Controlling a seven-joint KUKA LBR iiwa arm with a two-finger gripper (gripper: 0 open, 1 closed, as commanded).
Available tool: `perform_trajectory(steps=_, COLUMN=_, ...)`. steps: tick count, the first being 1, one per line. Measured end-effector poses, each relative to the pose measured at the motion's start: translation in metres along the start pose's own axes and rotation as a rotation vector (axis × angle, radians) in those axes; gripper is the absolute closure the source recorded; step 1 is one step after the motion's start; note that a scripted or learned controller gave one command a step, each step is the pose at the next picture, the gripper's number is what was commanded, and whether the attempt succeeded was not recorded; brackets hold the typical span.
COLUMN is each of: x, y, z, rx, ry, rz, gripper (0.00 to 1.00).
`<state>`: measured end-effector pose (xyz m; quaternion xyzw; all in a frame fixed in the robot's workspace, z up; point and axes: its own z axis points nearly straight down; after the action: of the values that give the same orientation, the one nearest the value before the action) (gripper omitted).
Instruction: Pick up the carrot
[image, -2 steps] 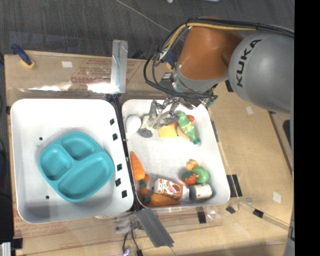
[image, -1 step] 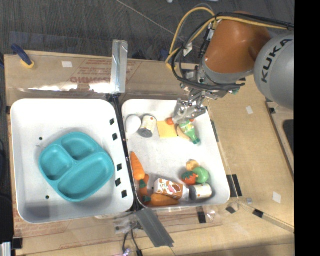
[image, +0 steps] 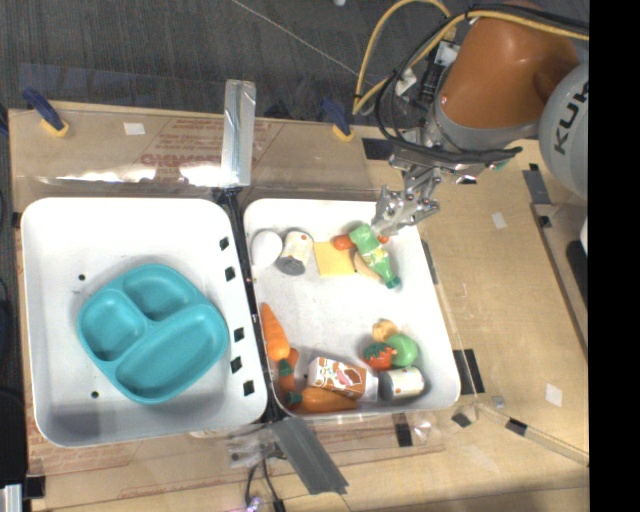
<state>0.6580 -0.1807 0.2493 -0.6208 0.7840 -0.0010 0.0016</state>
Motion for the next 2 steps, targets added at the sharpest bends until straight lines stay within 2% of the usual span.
perform_trajectory(steps=1, x=0.025, y=-0.006, z=-0.03, rx=-0.001, ry=0.0, rz=-0.096, gripper=1.0)
perform_trajectory(steps=2, x=0.041, y=0.056, z=0.054, rx=-0.012, ry=-0.002, rz=-0.079, gripper=1.0)
